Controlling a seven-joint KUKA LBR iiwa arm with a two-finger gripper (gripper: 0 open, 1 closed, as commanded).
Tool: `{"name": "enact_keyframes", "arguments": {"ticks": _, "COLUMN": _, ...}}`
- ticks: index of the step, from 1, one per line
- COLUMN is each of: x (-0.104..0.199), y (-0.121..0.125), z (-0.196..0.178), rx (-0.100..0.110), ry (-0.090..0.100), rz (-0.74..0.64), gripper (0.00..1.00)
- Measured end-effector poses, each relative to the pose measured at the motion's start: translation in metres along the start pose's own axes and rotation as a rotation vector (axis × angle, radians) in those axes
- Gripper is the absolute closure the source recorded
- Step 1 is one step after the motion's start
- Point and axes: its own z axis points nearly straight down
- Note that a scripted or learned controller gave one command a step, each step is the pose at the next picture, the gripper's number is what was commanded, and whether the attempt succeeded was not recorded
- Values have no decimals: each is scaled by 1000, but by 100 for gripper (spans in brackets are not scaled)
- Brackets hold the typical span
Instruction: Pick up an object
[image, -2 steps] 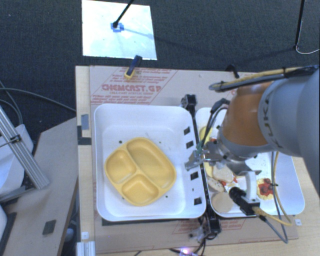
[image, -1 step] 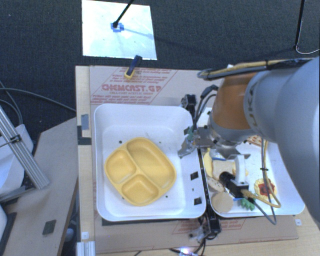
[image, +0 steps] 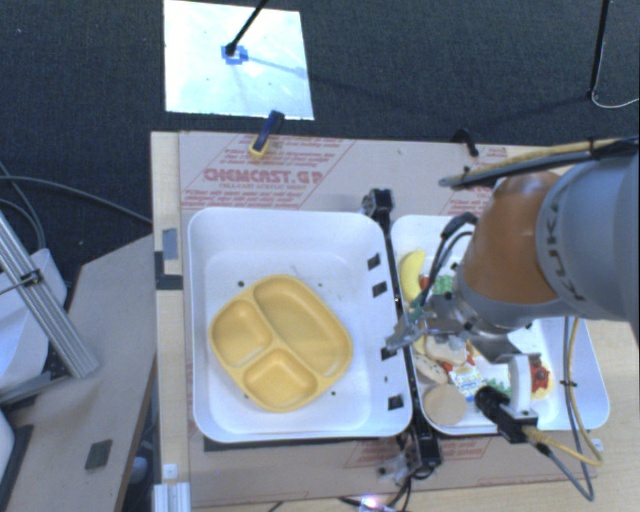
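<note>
A yellow three-compartment tray (image: 280, 342) lies in the left bin (image: 230, 240). The right bin (image: 590, 400) holds several small food-like objects: a yellow banana (image: 411, 272), a tan round disc (image: 445, 405), a white piece with a red patch (image: 530, 378) and mixed pieces (image: 447, 354) beneath the arm. The grey arm with its orange band (image: 510, 245) hangs over the right bin. My gripper (image: 425, 322) is low over the pile near the bin's left wall, its fingertips hidden among the objects.
A black divider with clips (image: 385, 270) runs between the two bins. A blue and yellow tool (image: 266, 133) lies on the board behind the left bin. Cables (image: 560, 450) trail at the front right.
</note>
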Motion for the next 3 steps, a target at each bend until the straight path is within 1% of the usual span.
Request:
{"name": "enact_keyframes", "arguments": {"ticks": 1, "x": -58, "y": 2, "z": 0, "rx": -4, "ry": -2, "rz": 2, "gripper": 0}}
{"name": "enact_keyframes", "arguments": {"ticks": 2, "x": -81, "y": 2, "z": 0, "rx": -4, "ry": -1, "rz": -1, "gripper": 0}}
{"name": "enact_keyframes", "arguments": {"ticks": 3, "x": -117, "y": 2, "z": 33, "rx": 0, "ry": 0, "rz": 0, "gripper": 0}}
